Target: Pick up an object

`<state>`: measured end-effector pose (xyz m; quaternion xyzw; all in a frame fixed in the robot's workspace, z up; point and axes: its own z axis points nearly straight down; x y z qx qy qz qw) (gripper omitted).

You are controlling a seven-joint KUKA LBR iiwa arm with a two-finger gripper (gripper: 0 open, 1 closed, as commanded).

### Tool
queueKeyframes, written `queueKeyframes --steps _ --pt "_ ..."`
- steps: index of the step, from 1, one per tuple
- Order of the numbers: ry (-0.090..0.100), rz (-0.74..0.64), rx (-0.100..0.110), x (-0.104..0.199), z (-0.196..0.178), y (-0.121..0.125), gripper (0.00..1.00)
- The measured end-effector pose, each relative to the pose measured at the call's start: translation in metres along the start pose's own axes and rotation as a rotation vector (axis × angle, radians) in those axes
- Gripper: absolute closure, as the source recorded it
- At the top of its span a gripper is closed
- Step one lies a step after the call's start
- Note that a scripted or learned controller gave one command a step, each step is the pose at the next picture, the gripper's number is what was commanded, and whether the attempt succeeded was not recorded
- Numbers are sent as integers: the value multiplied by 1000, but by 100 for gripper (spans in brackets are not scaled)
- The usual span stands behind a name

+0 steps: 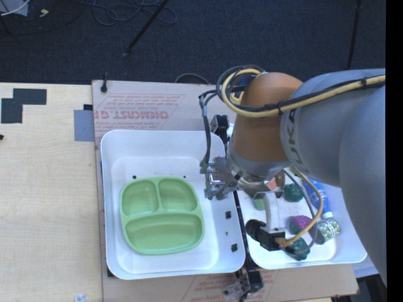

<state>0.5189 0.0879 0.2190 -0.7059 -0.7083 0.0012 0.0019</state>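
Camera view: gripper (217,184) above the bins' shared edge.
We cannot tell whether it is clenched; a purple object (301,222) lies in the right bin (345,247), a green plate (162,216) in the left bin (113,168).

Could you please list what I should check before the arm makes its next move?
1. Things to pick: ok; a purple object and a silvery object lie in the right bin.
2. Gripper above a target: not ok; it is near the wall between the bins.
3. Gripper holding anything: cannot tell.
4. Green plate flat in the left bin: ok.
5. Right bin unobstructed to the camera: not ok; the arm covers part of it.
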Motion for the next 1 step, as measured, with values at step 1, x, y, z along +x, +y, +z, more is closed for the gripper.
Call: queueKeyframes --steps 1 --pt "0 1 1 27 0 -13 100"
